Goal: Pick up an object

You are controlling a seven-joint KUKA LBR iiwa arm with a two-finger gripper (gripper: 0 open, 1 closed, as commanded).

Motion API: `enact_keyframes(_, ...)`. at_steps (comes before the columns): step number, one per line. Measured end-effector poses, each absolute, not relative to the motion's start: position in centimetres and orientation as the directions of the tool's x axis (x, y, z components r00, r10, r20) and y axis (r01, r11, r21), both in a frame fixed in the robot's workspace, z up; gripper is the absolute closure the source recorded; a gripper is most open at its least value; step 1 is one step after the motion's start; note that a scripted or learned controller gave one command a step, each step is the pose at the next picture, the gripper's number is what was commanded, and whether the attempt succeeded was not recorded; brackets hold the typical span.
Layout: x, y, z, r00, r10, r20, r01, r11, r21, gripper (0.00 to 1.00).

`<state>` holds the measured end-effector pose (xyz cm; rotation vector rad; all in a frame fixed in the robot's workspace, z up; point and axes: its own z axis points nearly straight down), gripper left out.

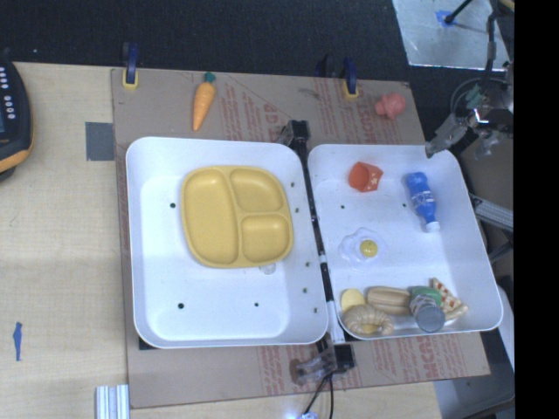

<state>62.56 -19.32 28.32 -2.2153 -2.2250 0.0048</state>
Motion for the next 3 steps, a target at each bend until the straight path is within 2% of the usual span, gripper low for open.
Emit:
enact_keyframes(1,65.6,-21.2,17.2,-0.007,1.0,-0.001,1.0,0.007,-0.008,0.0)
enact_keyframes(2,65.5,-21.1,9.8,-0.008,1.0,0.0,1.0,0.008,-0.011,0.0)
enact_keyframes(3,65.7,-21.2,11.4,-0.01,1.0,-0.002,1.0,0.01,-0.003,1.0)
